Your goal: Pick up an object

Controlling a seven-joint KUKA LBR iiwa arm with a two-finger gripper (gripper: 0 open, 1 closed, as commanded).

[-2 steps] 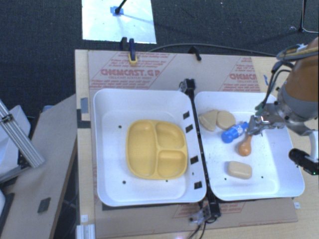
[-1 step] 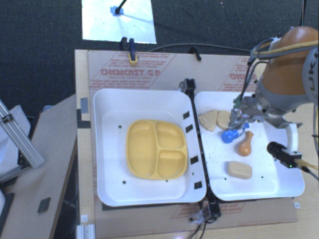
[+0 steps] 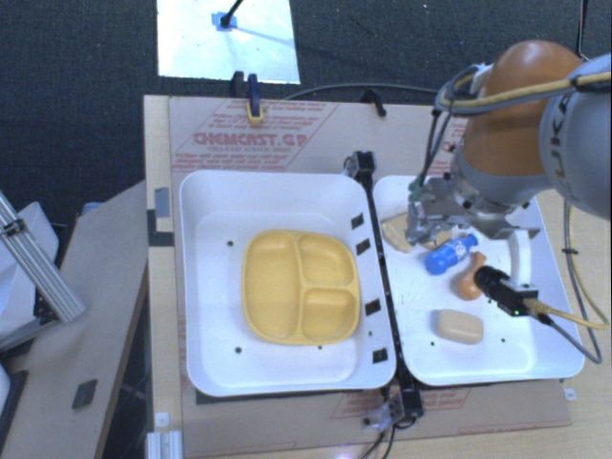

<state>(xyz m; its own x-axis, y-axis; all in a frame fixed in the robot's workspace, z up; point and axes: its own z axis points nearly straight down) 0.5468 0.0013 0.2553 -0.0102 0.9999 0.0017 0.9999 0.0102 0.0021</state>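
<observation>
**Item 1, likeliest pick:** pale beige flat piece [image 3: 394,229], lying in the right bin [image 3: 566,352] close to its left wall and partly hidden under the gripper [image 3: 419,226]. Judged light and thin, so it is probably offering little to grip except across its edges.

**Item 2:** small blue bottle [image 3: 449,254], lying on its side just right of the gripper, cap end pointing up and right. Judged light, stiff and smooth, and likely to be rolling if nudged. The best hold is across the middle of the body.

**Item 3:** orange-brown rounded piece [image 3: 467,283], sitting just below the bottle. What it is made of cannot be told.

**Item 4:** tan soap-like block [image 3: 460,327], resting apart toward the bin's near side. Judged firm, with flat sides suiting a pinch.

**Gripper:** hanging low over item 1. Whether it is spread or closed cannot be told.

**Surroundings:** left bin [image 3: 206,256] is holding a yellow divided plate [image 3: 301,287]. Both bins are sitting on the tabletop [image 3: 110,275].
</observation>
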